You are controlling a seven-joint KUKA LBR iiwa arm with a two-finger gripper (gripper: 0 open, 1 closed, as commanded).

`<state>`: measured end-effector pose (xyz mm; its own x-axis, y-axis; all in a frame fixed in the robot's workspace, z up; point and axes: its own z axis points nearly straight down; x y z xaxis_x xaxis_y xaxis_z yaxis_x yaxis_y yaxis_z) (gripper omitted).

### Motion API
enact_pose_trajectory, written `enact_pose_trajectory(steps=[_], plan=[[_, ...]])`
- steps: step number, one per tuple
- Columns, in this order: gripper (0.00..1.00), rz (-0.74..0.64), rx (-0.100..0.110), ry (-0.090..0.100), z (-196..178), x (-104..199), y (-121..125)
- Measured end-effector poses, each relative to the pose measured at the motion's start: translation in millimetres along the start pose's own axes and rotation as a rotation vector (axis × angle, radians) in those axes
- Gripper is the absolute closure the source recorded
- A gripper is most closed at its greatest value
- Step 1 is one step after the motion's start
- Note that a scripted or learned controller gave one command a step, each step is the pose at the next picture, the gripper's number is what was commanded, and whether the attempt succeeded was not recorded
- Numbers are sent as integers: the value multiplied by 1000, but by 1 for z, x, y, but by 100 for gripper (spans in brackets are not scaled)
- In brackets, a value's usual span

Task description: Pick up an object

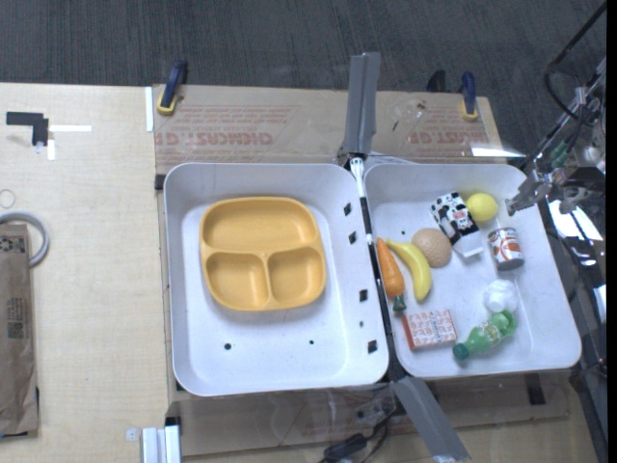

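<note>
The right bin [559,345] holds several small objects. An orange carrot [390,268] lies by its left wall, with a yellow banana [416,268] and a brown round potato [433,247] beside it. A black-and-white cow-patterned carton [453,218] and a yellow lemon [481,206] sit toward the back. A red-and-white can [505,248] stands to their right. Toward the front are a white crumpled item [499,295], a green bottle [487,337] and a red box [429,328]. My gripper [530,195] hovers at the bin's back right corner, right of the lemon, with nothing seen in it.
The left bin [193,355] holds a yellow divided plate [262,253]. A grey divider post [362,104] rises between the bins at the back. Blue clamps [174,83] pin cardboard behind the bins. Cables and arm parts [578,114] crowd the right edge.
</note>
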<state>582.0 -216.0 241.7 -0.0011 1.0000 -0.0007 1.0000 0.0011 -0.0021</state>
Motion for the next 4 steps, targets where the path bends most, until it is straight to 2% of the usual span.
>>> enact_pose_trajectory(steps=[1,2,3,4], plan=[[0,-335,-1,0,103,97,21],[0,-494,-43,-24,130,95,4],[0,-692,-25,-14,139,101,-29],[0,-644,-4,-2,149,102,50]])
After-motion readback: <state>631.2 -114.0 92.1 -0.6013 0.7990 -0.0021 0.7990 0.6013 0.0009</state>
